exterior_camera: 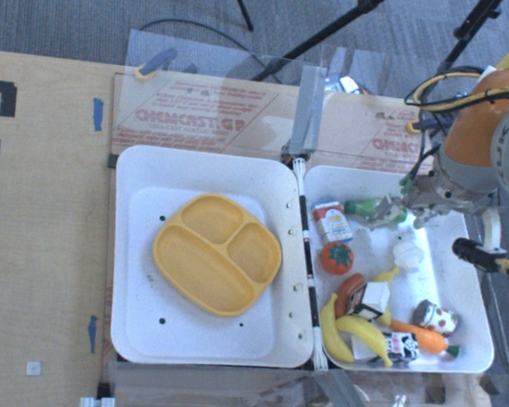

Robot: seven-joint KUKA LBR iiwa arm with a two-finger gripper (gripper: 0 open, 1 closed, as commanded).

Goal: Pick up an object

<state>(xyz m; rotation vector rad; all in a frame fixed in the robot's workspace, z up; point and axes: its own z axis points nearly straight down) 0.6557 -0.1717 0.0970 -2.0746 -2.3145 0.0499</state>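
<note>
The right bin (474, 291) holds a pile of toy food. A green bottle-like toy (362, 207) lies at its far side, next to a small red and white carton (331, 222). A red tomato (337, 258) sits below the carton. A white lump (407, 255) lies mid-bin. A banana (339, 330), a hot dog (351, 292), a carrot (421, 338) and a few small figures crowd the near end. My gripper (409, 210) hangs low over the far part of this bin, just right of the green toy and above the white lump.
The left bin (133, 258) carries a yellow divided plate (217, 254). A clear plastic sheet (209, 113) lies behind both bins. The grey arm with its orange band (490, 131) comes in from the upper right, and cables loop over it.
</note>
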